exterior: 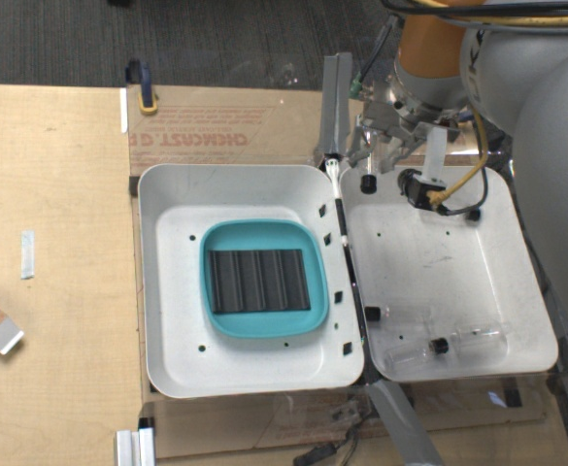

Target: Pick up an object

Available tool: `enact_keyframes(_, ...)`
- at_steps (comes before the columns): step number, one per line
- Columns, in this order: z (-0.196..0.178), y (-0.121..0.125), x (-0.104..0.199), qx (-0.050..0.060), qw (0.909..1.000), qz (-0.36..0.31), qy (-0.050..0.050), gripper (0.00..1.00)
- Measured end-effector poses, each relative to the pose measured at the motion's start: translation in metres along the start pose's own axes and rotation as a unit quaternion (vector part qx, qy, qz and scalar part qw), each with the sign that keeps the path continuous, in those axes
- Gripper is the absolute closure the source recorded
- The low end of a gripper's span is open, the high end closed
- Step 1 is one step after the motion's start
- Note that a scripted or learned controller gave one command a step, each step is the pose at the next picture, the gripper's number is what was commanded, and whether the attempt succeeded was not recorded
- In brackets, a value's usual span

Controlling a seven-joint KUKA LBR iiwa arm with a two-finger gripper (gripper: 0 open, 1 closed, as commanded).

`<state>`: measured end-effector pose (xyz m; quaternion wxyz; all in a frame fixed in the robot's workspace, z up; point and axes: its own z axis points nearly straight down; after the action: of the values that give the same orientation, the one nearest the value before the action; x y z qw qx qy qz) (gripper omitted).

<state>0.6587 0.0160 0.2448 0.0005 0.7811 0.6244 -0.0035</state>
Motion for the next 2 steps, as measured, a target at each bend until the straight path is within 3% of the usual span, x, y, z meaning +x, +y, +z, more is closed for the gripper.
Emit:
enact_keyframes(1, 0.0115, 0.0047, -0.0224, 0.000, 0.9997, 0.024, 0.001, 1.00)
enact_keyframes(2, 0.0108, 0.0033, -0.0153, 0.000, 0.9976, 0.069, 0.002, 1.00)
